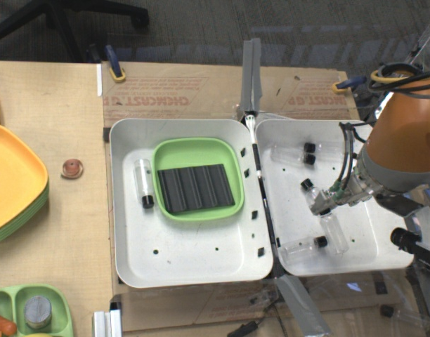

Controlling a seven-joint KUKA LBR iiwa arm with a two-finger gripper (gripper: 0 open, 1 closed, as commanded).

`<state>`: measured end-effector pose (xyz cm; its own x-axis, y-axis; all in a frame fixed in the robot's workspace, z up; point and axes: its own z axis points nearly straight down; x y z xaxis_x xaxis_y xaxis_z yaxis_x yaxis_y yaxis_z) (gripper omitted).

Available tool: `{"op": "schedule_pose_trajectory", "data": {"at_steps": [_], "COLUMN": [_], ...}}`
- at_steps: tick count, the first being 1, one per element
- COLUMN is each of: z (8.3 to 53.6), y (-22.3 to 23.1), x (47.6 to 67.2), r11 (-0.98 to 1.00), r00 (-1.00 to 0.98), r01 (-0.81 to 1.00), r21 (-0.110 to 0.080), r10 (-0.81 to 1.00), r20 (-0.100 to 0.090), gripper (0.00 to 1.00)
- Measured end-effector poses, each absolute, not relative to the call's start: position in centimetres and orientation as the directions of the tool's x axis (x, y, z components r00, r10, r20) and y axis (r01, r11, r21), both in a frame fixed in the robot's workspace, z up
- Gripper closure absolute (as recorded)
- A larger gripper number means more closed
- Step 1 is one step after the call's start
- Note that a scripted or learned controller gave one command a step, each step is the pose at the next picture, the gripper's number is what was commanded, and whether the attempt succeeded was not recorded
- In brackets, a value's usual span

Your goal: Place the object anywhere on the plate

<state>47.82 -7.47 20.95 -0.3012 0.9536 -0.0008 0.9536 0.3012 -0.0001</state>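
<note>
At the left edge of the frame lies a stack of yellow plates (11, 181) — a small red knob (72, 168) sits just beside it on the wooden bench (46, 104); a green divided tray (29, 313) fills the lower left corner — an office chair base (67, 5) stands at upper left

The tool (326, 203) is blurred, its fingers indistinct. The yellow plates (11, 181) and the green tray (18, 307) are cut off by the edges.

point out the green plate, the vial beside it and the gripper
green plate (164, 157): camera view, bare upper left rim
vial (142, 182): camera view, middle of its clear body
gripper (323, 203): camera view, its tip
</note>
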Motion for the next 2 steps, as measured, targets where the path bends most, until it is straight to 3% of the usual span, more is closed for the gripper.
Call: {"op": "schedule_pose_trajectory", "data": {"at_steps": [1, 2], "z": [19.6, 19.1], "y": [-6.1, -1.6], "x": [50.9, 54.7], "r11": [0.402, 0.569], "r00": [-0.402, -0.569], "r01": [0.916, 0.822], "r21": [-0.002, -0.002], "r10": [0.916, 0.822], "r20": [0.000, 0.000], "gripper": [1.00, 1.00]}}
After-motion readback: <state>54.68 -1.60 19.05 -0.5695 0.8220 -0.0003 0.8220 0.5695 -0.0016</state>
